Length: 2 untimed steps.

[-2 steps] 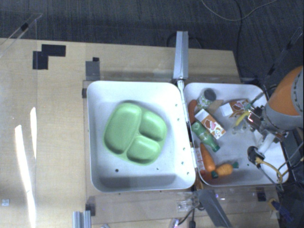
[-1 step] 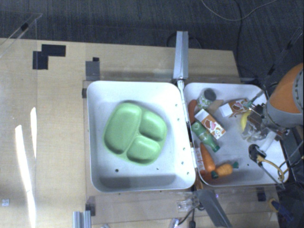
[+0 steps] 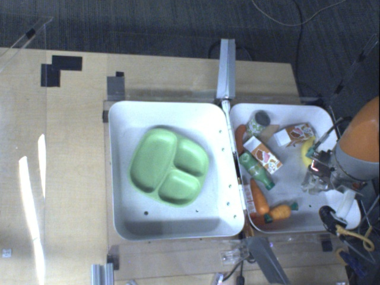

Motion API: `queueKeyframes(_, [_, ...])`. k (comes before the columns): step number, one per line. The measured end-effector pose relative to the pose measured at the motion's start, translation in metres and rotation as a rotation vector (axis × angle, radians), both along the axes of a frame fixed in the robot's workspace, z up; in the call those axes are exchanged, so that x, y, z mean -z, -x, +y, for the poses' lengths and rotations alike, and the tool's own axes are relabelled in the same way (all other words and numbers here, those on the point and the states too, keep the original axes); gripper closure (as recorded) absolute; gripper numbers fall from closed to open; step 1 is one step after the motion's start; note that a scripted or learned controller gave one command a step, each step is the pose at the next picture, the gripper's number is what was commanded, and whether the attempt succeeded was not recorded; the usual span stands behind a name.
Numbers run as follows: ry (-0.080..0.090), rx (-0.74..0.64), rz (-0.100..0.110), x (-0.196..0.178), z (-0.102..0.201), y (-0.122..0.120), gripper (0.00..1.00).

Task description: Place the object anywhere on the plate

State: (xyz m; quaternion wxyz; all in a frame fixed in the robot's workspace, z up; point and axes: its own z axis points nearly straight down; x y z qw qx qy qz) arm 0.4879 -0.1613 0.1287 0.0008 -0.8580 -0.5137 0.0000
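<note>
A light green plate (image 3: 169, 165) with three compartments lies in the left bin (image 3: 127, 218), with nothing on it. The right bin (image 3: 323, 114) holds several toy food items: a white and orange carton (image 3: 263, 155), a brown snack box (image 3: 295, 135), a green bottle (image 3: 256, 171), a small can (image 3: 258, 121), two carrots (image 3: 256, 198) (image 3: 279, 212), a red sausage (image 3: 239, 136) and a yellow piece (image 3: 306, 151). My gripper (image 3: 313, 179) hangs low at that bin's right side, just below the yellow piece, under the orange wrist band (image 3: 361, 136).
A metal bracket (image 3: 226, 70) stands behind the wall between the two bins. Black cables (image 3: 332, 218) loop at the right bin's front right corner. Bare wooden bench (image 3: 53, 159) stretches to the left.
</note>
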Motion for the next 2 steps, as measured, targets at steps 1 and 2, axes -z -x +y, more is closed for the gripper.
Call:
queueKeyframes(1, [0.003, 0.282, -0.001, -0.180, -0.025, -0.001, 1.00])
queueKeyframes(2, [0.000, 0.351, -0.007, 0.042, -0.001, -0.002, 1.00])
